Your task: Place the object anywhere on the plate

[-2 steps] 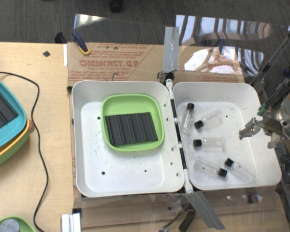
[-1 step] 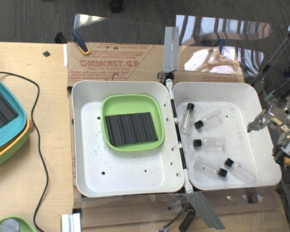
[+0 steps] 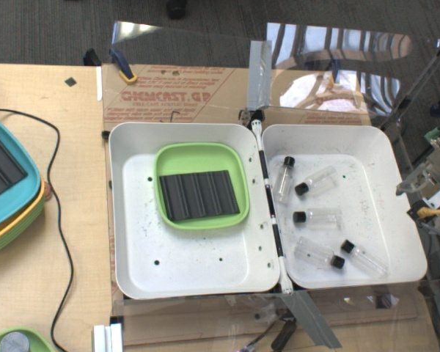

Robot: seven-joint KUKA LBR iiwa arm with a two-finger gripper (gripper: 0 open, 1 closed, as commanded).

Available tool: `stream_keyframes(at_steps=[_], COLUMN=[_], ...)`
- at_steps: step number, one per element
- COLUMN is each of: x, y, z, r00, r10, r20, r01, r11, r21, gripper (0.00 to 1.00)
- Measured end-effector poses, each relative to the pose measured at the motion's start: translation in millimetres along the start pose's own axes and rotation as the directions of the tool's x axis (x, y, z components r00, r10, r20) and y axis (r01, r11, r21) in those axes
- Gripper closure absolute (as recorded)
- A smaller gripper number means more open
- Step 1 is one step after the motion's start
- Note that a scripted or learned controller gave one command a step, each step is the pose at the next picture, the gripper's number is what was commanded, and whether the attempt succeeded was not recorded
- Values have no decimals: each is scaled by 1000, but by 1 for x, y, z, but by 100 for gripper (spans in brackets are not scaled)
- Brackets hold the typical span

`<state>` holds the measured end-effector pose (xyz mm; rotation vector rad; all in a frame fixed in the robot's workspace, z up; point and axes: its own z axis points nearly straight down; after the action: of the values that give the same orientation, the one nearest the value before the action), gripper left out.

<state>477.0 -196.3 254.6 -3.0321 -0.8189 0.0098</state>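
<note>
A green square plate [image 3: 236, 169] sits in the back half of the left white bin [image 3: 132, 255]. A black ribbed mat [image 3: 200, 195] lies flat in the plate and covers most of its floor. Several clear plastic vials with black caps lie scattered on their sides in the right white bin [image 3: 396, 196]. One vial [image 3: 284, 176] lies near the divider, another vial [image 3: 317, 179] beside it, and a third vial [image 3: 361, 255] toward the front right.
A cardboard sheet [image 3: 176, 94] lies behind the bins. Stacked teal and green dishes [image 3: 11, 189] stand at the left on the wooden bench, with a black cable [image 3: 59, 218] running past them. Metal fixtures [image 3: 422, 185] stand at the right bin's edge.
</note>
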Motion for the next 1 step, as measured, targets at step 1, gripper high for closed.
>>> stream_keyframes(at_steps=[1], x=[-13], y=[22], z=[-7], r00=[948], r10=[317], r20=[1], r01=[-317], r11=[948], r21=[1], gripper=[0])
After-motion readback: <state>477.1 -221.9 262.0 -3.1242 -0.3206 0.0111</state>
